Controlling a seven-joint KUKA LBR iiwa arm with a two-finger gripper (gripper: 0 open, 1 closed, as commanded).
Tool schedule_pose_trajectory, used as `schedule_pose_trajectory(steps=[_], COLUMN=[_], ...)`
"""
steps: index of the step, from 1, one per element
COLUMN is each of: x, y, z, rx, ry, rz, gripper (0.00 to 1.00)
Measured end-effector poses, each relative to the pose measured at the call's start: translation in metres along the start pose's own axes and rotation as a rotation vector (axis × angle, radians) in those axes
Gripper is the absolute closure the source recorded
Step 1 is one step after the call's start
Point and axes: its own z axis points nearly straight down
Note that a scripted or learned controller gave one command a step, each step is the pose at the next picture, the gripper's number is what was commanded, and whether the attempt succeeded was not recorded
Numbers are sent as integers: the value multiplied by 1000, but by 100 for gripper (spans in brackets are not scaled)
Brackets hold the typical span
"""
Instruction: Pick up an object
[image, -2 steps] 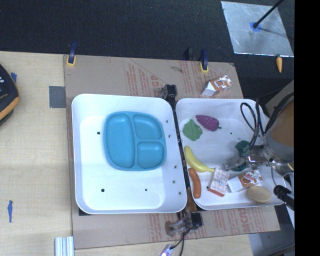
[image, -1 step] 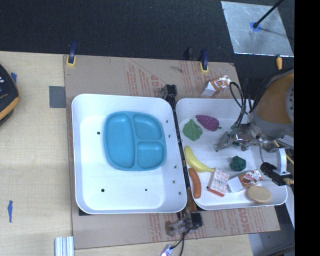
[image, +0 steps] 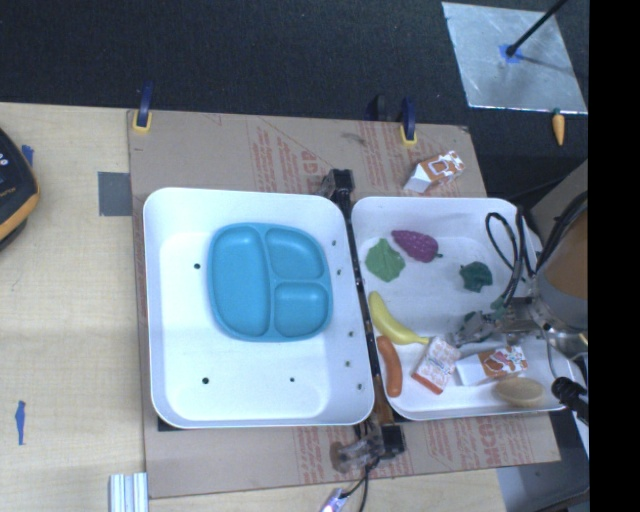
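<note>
Curved smooth banana (image: 392, 321) beside crinkled carton (image: 436, 365)

Blue tray (image: 268, 281), yellow banana (image: 390, 321), purple grapes (image: 415, 244), white bins (image: 160, 300).

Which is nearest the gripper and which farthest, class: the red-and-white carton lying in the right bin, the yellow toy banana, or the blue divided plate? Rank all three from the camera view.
Measured from the gripper in the right bin:
1. Red-and-white carton, just below-left of it.
2. Yellow toy banana, along that bin's left wall.
3. Blue divided plate, across in the left bin.
</note>
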Motion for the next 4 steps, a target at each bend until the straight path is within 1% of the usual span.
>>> schedule_pose_trajectory(steps=[1, 2, 3, 4], x=[38, -6, -7, 51], y=[40, 22, 22, 79], z=[-1, 0, -11, -37], rx=[-1, 0, 0, -2], ry=[0, 1, 1, 2], rz=[-2, 2, 0, -1], gripper=[0, 0, 100, 100])
